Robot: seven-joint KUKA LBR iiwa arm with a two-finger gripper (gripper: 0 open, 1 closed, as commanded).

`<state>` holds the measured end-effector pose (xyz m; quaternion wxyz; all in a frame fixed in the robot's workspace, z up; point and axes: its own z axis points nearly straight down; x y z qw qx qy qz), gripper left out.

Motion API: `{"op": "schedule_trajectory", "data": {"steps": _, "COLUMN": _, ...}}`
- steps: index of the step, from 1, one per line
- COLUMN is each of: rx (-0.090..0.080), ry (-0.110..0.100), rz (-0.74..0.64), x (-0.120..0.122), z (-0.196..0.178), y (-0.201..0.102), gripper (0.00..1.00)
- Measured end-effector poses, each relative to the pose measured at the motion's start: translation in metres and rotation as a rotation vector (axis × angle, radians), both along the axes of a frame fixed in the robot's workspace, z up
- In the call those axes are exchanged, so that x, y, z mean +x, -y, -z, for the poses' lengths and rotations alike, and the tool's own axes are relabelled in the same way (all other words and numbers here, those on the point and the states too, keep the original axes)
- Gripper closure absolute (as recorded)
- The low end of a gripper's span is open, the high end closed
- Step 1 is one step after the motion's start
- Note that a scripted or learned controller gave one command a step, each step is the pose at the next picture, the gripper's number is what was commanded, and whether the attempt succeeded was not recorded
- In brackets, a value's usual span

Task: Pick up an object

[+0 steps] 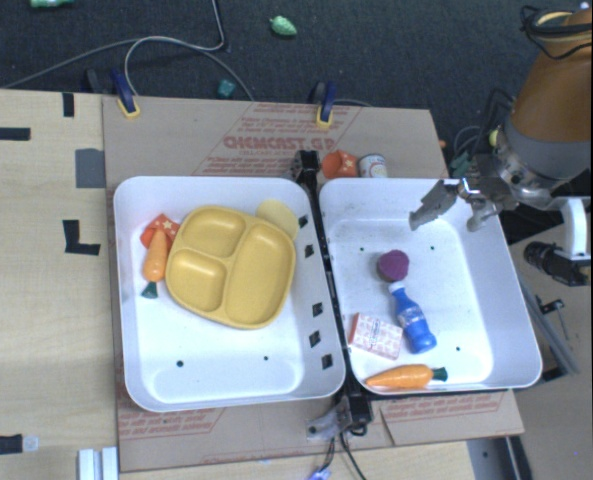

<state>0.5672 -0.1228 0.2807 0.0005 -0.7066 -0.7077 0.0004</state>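
Your end effector [455, 209] hangs over the upper right corner of the right bin [496, 298], fingers [428, 209] spread apart, nothing between them: released.

Far to its left, in the left bin [136, 308]: a small orange carrot [155, 257] with a red piece just above it, touching the left edge of a yellow divided plate [230, 265]. A pale yellow round piece [277, 215] sits at the plate's upper right corner, against the bin wall.

Nearer, in the right bin, all below and left of the end effector: a pink patterned packet [376, 335] low in the bin; a purple ball [393, 264], the closest item to the fingers, but apart from them; a blue bottle [412, 320] lying tilted just below the ball and just beside the packet; a second orange carrot [403, 376] along the bin's bottom wall, well apart from the end effector.

Up and left of the end effector, on the worktop behind the bins, you have an orange item and a small can [373, 166].
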Motion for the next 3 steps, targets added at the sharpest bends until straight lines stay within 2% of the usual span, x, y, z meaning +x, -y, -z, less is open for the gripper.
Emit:
{"op": "schedule_trajectory", "data": {"steps": 1, "rx": 0.0, "ry": -0.003, "rz": 0.0, "x": 0.025, "z": 0.103, "y": -0.013, "gripper": 0.0}}
{"op": "schedule_trajectory", "data": {"steps": 2, "rx": 0.0, "ry": 0.003, "rz": 0.001, "x": 0.022, "z": 0.194, "y": -0.029, "gripper": 0.0}}
{"op": "schedule_trajectory", "data": {"steps": 3, "rx": -0.002, "ry": 0.005, "rz": 0.0, "x": 0.023, "z": 0.184, "y": -0.028, "gripper": 1.0}}
